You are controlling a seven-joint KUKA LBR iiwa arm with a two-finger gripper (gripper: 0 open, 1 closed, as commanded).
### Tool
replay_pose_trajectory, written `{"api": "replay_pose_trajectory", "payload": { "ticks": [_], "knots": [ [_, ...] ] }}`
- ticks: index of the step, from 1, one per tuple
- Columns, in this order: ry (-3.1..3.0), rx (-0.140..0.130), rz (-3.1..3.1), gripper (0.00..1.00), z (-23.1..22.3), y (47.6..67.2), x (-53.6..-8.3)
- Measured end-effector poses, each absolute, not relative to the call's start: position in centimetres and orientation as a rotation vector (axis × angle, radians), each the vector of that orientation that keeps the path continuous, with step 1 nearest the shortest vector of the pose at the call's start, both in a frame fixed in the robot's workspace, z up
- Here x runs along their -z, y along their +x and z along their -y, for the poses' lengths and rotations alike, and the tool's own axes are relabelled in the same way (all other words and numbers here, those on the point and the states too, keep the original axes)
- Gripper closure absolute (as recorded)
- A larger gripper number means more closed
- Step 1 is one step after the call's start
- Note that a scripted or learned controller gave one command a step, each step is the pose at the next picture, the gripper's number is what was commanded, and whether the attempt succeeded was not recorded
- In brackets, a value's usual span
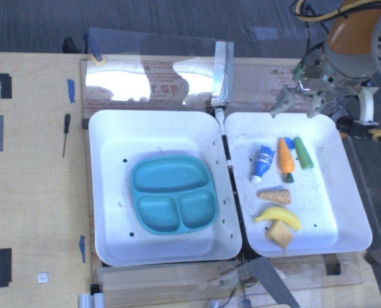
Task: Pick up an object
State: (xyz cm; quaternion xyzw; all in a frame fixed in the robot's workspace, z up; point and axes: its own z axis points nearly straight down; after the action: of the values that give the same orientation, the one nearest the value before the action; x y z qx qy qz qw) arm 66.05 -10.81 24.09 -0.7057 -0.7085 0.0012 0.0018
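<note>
While gripper (301,101) hangs spread wide, holding nothing, orange carrot (285,156) lies lengthwise, green-tipped.

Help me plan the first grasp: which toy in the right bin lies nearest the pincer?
The green piece, at the far right of the top row, lies closest below the pincer; the carrot sits beside it.

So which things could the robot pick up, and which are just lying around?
For the job: pincer, blue bottle, carrot, green piece, banana, cone-shaped piece, tan chunk.

Just lying about: teal divided tray, screwdriver, blue tape bits.
</note>
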Motion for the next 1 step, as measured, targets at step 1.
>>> {"api": "replay_pose_trajectory", "payload": {
  "ticks": [1],
  "knots": [
    [-2.363,0.019,2.094,0.00,10.48,62.82,-11.37]
  ]
}}
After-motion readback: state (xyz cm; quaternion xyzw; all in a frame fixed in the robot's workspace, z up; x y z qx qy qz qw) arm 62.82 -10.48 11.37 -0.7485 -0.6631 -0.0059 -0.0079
